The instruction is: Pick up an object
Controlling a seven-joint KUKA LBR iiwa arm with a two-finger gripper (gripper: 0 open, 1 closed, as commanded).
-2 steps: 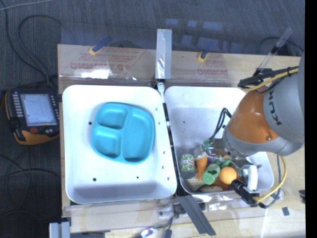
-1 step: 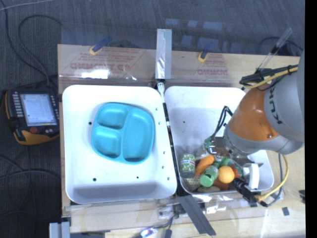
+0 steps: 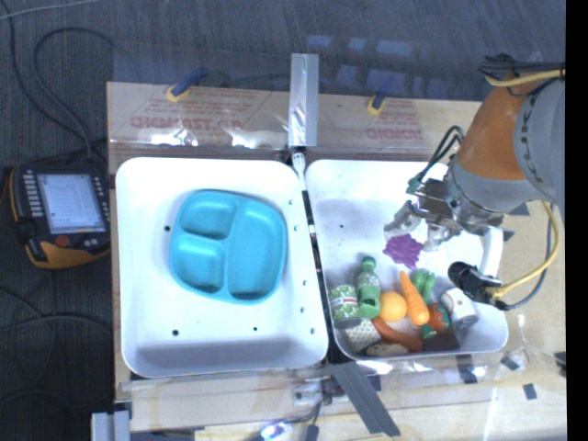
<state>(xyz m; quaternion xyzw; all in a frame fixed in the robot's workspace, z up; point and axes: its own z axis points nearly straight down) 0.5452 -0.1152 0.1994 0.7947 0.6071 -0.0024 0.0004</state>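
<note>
Two shallow white bins sit side by side on the bench. The left bin [image 3: 138, 246] holds a single blue divided plate [image 3: 226, 243], lying flat near its middle with three compartments, all bare. The right bin [image 3: 358, 186] carries a heap of small toy foods crowded into its near end: a green bottle [image 3: 368, 284] lying beside a green-and-white can [image 3: 343, 303], a round orange fruit [image 3: 393, 307] just right of them, an orange carrot [image 3: 414, 299] slanting across the pile, a small green piece [image 3: 424, 279] at the carrot's far end, and a white cylinder [image 3: 458, 309] at the right edge; darker brown pieces lie nearest the bin's front wall. A purple toy [image 3: 402, 249] lies a little apart from the heap, on the far side of it. The gripper [image 3: 421, 226] hangs over the right bin, just above and beside the purple toy, its fingers spread with nothing between them. A teach pendant [image 3: 57, 211] rests on the floor left of the bench.
</note>
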